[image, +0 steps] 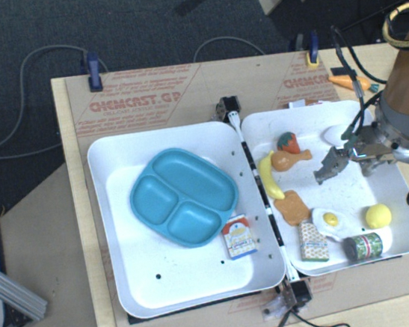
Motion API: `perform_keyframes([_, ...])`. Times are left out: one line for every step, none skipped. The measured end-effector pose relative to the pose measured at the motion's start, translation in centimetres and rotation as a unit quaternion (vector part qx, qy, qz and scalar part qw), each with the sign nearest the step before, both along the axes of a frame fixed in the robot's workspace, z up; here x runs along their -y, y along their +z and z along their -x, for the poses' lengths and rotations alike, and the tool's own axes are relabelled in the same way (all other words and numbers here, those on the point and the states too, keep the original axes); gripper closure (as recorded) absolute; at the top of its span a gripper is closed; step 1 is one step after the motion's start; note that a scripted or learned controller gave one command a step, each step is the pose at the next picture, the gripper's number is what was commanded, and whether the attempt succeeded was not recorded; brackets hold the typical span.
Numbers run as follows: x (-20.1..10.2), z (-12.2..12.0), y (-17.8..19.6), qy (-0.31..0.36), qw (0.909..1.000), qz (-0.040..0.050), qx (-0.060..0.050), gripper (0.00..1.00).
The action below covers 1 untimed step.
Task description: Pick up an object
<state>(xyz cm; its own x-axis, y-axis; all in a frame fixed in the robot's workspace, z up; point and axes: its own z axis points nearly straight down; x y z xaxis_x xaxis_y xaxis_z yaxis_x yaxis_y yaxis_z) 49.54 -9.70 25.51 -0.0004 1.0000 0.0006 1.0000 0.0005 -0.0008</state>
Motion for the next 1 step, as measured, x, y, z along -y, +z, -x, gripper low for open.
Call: perform_keyframes([2.0, -2.56, -17.69, -0.002, 1.0, 0.0002, 0.0, 0.0])
